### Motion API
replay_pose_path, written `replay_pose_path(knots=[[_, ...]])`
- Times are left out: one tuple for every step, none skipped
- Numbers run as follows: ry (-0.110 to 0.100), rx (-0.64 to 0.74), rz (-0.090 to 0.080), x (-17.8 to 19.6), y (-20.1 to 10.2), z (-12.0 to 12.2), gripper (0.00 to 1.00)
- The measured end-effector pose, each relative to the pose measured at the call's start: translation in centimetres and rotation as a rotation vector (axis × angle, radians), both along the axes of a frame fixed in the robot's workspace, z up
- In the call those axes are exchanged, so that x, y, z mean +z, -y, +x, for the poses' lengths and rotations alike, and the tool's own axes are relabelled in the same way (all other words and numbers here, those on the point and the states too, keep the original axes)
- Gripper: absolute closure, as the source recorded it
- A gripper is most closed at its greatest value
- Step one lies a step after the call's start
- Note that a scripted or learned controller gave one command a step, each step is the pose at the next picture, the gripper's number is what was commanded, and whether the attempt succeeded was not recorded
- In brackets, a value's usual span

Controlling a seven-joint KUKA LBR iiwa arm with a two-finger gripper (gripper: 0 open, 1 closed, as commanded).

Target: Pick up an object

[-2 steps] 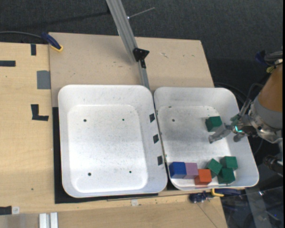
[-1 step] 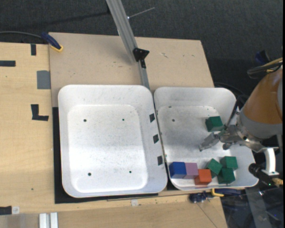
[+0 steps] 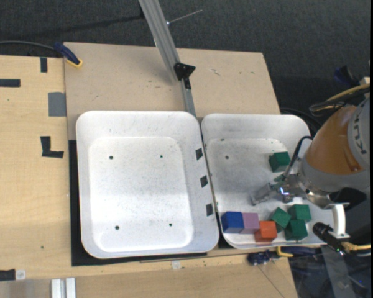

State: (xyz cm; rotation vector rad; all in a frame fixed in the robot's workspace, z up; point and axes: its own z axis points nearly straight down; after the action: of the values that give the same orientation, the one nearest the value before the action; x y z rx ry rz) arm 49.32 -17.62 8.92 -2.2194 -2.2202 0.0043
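Several blocks lie in the right bin (image 3: 248, 126). One green block (image 3: 278, 161) sits alone near the bin's right wall. Along the front edge lie a blue block (image 3: 233, 221), a pale purple block (image 3: 251, 221) and an orange block (image 3: 267, 230). Right of these is a cluster of three green blocks (image 3: 292, 221). My gripper (image 3: 266, 193) is low over the bin floor, between the lone green block and the front cluster, just above the cluster's left side. I see no block in it.
The left bin (image 3: 140, 182) sits beside the right one. A metal pole (image 3: 165, 36) slants down from the top to the bins' shared back edge. The arm's orange band (image 3: 336, 148) overhangs the right bin's right wall.
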Motion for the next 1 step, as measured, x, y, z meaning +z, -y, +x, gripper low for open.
replay_pose_path(knots=[[0.0,0.001,0.002,1.18,-0.07,0.03,1.0]])
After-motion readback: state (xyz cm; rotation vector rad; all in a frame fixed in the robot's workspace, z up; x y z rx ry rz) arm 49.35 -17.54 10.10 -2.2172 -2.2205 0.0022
